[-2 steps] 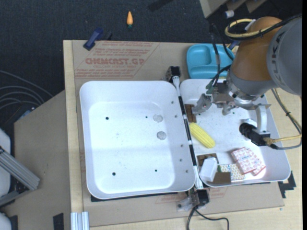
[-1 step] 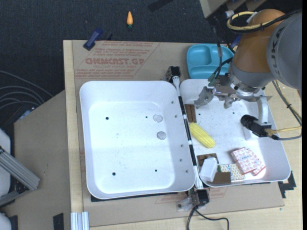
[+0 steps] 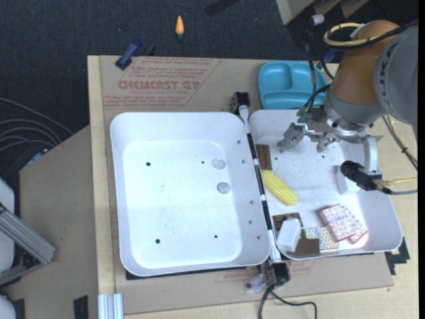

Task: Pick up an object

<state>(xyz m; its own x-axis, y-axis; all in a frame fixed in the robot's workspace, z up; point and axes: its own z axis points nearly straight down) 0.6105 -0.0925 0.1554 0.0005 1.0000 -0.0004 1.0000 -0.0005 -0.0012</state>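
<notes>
Dark carpet is surrounding the pale wooden bench (image 3: 166, 78) that is carrying two shallow white bins side by side. My jaws (image 3: 307, 138) are hanging spread over the far part of the right white bin (image 3: 382, 208), with nothing between them; one grey finger (image 3: 289, 139) is pointing toward the divider between the bins. Just nearer the camera than my jaws, a yellow corn cob (image 3: 279, 187) is lying aslant on the bin floor, close to that divider. Beyond it, in the near corner, a white and brown box (image 3: 292, 236) is sitting beside a small green-and-white packet (image 3: 320, 238), and a red-patterned white packet (image 3: 342, 223) is lying next to them. A turquoise plastic tray (image 3: 287, 84) is resting on the bench past the bin. The left white bin (image 3: 126, 178) is showing two small grey discs (image 3: 220, 176).
</notes>
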